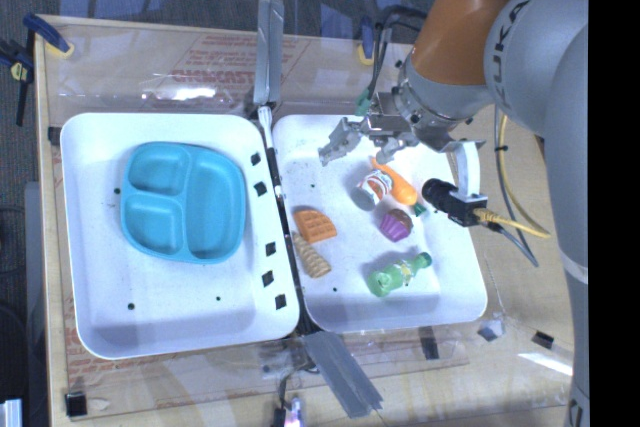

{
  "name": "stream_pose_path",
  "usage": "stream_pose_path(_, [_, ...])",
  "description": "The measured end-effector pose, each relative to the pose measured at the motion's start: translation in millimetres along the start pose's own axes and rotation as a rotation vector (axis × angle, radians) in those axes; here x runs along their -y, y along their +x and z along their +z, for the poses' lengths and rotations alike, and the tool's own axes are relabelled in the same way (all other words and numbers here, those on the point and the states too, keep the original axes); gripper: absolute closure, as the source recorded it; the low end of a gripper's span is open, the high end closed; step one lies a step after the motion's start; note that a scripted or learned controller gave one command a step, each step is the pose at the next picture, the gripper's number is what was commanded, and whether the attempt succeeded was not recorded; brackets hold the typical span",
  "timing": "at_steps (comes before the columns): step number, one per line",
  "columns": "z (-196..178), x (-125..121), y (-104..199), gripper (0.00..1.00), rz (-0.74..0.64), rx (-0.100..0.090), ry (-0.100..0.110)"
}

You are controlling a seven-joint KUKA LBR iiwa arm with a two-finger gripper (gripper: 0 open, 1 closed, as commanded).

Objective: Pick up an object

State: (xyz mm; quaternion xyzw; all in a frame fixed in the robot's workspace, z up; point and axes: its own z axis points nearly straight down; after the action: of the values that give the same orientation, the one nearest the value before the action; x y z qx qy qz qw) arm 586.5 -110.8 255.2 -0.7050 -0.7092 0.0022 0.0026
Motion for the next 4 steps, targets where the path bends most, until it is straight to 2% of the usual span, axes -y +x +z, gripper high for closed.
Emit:
stream_pose_path(1, [-28,1,-68,0.00,-0.093,0.001,-0.004])
stream_pose_path(2, [89,-22,-99,0.00,-0.071,0.000,0.000])
stream_pose_path(3, [165,-35,-98,0.00,-0.081,0.001,-0.002])
stream_pose_path(4, [155,-36,-97,1.00,-0.084,0.001,-0.001])
